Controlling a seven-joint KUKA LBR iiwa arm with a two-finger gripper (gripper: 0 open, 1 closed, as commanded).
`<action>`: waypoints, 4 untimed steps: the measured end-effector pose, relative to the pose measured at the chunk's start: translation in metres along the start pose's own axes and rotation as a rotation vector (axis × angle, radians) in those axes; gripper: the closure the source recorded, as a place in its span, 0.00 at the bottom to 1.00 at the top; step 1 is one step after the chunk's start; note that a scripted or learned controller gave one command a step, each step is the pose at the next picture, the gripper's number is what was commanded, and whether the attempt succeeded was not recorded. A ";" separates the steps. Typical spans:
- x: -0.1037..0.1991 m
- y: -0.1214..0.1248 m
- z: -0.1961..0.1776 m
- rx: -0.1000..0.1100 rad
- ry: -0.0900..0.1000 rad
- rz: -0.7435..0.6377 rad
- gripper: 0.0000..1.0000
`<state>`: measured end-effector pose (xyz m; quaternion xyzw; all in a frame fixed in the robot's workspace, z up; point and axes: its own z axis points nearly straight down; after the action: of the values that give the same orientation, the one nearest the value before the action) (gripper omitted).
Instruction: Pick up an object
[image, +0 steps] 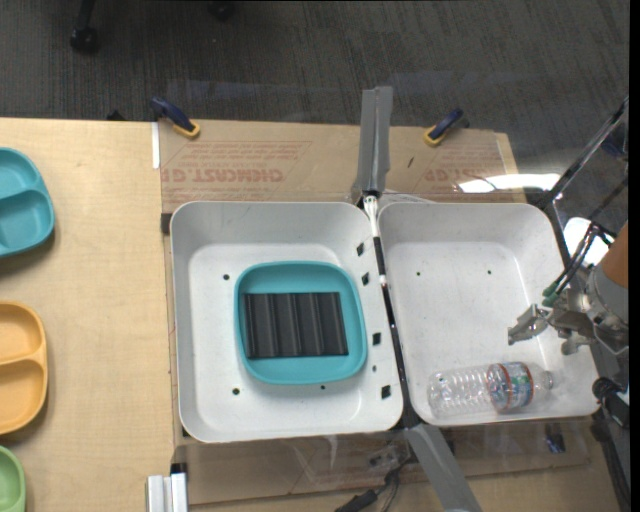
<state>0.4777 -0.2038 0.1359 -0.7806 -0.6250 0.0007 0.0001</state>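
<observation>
The left bin (200, 300) holds a teal ridged tray (298, 322), likely a drop spot. In the right bin (450, 250), a clear plastic bottle (488, 388) lies sideways against the near wall. Just above it the gripper (548, 330) hangs spread and empty, seemingly lining up.

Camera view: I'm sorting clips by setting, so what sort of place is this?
Probably a robotics lab bench: two white bins clamped over cardboard, a gripper above a plastic bottle, office carpet behind.

bins (200, 300): white
tray (298, 325): teal rim, dark grey ribbed centre
bottle (488, 388): clear, multicoloured label
bench (80, 150): pale tan
clamps (176, 117): blue and yellow
</observation>
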 end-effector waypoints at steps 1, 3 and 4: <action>-0.009 0.001 -0.006 0.002 0.000 0.031 0.00; 0.028 -0.007 0.020 0.004 0.001 -0.054 0.00; 0.027 -0.007 0.045 0.003 0.001 -0.214 0.00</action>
<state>0.4768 -0.1764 0.0908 -0.7095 -0.7047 0.0009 0.0017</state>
